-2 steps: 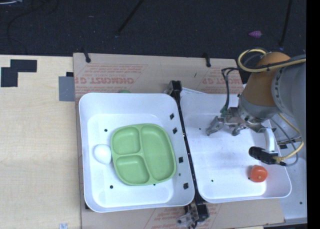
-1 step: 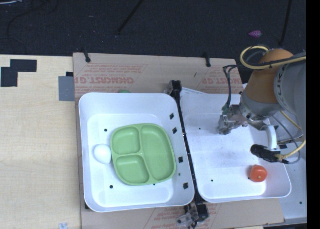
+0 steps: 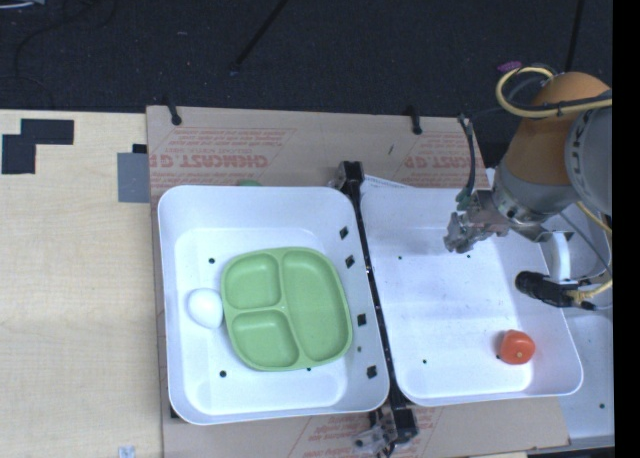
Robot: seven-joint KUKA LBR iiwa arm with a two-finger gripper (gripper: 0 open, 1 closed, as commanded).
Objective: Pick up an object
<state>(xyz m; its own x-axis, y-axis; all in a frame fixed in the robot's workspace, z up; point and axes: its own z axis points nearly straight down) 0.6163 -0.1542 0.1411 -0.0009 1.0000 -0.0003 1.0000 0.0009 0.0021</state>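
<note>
Looking down from the one camera above the table, I see two white bins side by side. In the left bin (image 3: 180,246) lies a green divided plate (image 3: 286,308), and a small white ball (image 3: 205,307) touches its left edge. In the right bin (image 3: 420,346) there is a small orange object (image 3: 516,347), near the front right corner, resting alone on the floor of the bin.

My arm comes in from the right, and the claw (image 3: 466,234) hangs over the back part of the right bin, well apart from the orange object. I cannot tell if the claw is open or closed, because it looks dark and small here, and I see nothing between it.

I judge the orange object is the nearest target. It sits close to the bin wall and the corner, so one finger may hit the wall on the descent. It also looks round, so it may roll away if the claw touches it off-center.
</note>
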